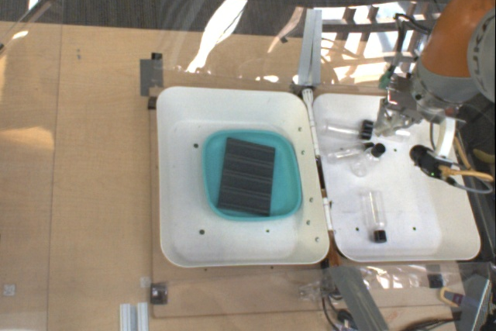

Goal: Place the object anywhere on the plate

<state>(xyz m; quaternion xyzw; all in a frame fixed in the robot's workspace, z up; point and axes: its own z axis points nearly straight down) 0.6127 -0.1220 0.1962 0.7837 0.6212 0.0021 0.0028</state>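
1 dark ridged block lies on the teal plate.
Gripper over right bin; cannot tell its grip state.

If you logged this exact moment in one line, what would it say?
plate: teal, left bin | dark ridged block: on plate | gripper: over right bin | clear vials: right bin

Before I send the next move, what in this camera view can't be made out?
- Gripper: finger state unreadable, too small under the wrist.
- Clear vials: transparent on the white right bin, outlines blur.
- Plate: centre hidden by the dark ribbed block.
- Arm: cut off by right edge.
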